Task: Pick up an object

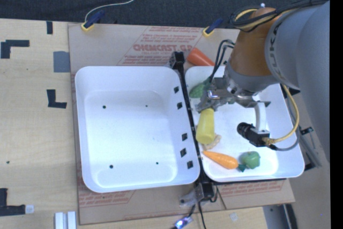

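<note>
My gripper (210,100) is low in the right bin (286,169), near its left wall. Directly below it lies a yellow oblong object (205,127), whose top end meets the gripper's tip. A green item (196,89) pokes out just left of the gripper, partly hidden by it. An orange carrot (221,159) and a green round piece (250,159) lie along the bin's front. The grey arm with its orange band (254,53) covers the bin's back right.
The left bin (86,115) sits beside the right one, sharing a black-clipped divider (185,115). An orange object (199,56) rests at the right bin's back edge. A beige scrap (215,141) peeks from under the yellow object. A black cable fitting (252,133) hangs off the wrist.
</note>
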Robot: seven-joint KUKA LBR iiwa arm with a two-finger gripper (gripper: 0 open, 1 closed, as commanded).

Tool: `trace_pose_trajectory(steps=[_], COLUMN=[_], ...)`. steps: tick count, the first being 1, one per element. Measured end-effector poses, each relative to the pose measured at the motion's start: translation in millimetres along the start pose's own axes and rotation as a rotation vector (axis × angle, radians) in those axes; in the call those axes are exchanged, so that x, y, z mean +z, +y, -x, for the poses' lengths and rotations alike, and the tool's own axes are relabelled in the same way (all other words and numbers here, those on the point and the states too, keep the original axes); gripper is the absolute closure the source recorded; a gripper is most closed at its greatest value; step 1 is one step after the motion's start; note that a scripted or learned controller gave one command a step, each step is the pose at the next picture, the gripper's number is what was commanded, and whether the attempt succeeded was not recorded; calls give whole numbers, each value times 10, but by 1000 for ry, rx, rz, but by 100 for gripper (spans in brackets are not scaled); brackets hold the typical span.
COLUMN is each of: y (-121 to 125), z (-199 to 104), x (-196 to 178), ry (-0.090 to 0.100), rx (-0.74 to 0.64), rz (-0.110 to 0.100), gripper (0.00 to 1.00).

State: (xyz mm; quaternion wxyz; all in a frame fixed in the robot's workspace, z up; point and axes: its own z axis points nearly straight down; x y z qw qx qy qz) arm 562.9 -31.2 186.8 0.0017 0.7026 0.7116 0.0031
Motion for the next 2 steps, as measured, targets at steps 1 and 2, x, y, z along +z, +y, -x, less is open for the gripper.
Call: trace_pose_trajectory(steps=[1,2], y=[-114,-508], z=[-40,-308], x=[-365,-338], ry=[-2,-2], rx=[11,11], rz=[-7,-12], gripper=[100,100])
